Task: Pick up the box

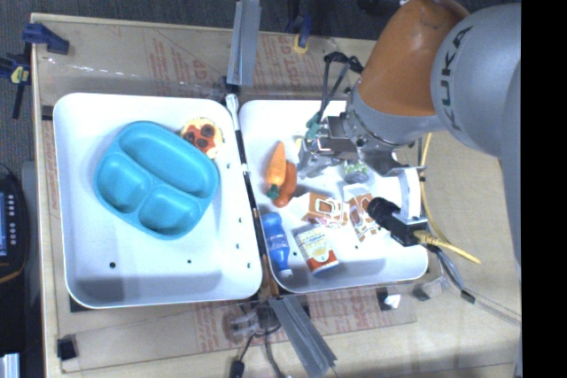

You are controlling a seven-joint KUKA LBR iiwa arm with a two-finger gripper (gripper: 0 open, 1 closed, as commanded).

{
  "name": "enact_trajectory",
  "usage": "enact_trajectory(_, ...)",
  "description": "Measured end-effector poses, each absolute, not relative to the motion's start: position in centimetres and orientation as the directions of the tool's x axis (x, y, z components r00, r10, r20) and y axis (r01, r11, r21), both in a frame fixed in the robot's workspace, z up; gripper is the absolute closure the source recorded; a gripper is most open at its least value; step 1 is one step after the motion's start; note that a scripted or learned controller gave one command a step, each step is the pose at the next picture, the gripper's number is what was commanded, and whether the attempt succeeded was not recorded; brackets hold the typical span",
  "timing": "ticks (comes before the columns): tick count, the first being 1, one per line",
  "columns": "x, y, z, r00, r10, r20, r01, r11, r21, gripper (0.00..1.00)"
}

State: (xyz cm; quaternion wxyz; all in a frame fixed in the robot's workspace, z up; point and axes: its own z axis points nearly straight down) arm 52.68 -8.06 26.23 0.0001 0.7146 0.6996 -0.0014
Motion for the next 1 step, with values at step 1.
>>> enact_trajectory(1, 48.94, 0.34, 26.77, -0.007, 1.000, -0.002, 1.000, 0.007, -0.005, 1.00)
